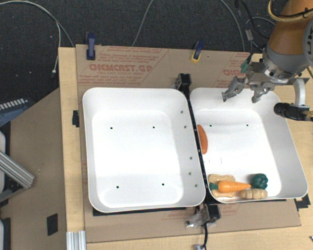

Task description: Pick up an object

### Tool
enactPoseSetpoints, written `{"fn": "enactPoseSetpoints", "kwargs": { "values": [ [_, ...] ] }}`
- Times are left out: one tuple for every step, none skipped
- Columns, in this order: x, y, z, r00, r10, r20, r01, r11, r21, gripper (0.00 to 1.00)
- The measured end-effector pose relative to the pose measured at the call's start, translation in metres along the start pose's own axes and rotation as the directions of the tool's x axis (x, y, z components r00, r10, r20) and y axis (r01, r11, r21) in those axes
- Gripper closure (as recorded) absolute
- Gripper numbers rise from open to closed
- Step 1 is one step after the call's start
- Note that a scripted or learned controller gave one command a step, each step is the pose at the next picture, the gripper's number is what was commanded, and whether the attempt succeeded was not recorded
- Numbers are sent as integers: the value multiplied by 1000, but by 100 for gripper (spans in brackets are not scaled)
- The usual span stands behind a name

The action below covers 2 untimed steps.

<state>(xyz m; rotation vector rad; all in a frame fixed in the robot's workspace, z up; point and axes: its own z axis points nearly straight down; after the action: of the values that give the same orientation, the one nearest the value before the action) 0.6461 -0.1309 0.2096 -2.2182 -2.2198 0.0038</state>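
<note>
We see the arm reach in from the right, with its orange band up high. Its gripper hangs over the far edge of the right bin, and its two fingers are spread apart with nothing between them. The right bin has the toys in it. An orange sausage shape lies against the bin's left wall, about halfway along it. Down at the near edge of this bin we see a little pile: a carrot lies across a pale, lumpy thing, and a dark green toy sits just beside them, toward the right. The gripper is well apart from all these toys. The left bin sits beside the right one, and their walls touch in the middle. Both bins rest on a brown board with red writing on it. A blue clamp holds the board's far left corner, and a blue and yellow clip sits on its far edge.
</note>
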Motion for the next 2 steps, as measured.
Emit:
{"fn": "enactPoseSetpoints", "kwargs": {
  "values": [
    [8, -1, 45, 1000, 0, 0, 0, 1000, -1, 0],
    [1, -4, 106, 1000, 1, 0, -1, 1000, 1, 0]
  ]
}}
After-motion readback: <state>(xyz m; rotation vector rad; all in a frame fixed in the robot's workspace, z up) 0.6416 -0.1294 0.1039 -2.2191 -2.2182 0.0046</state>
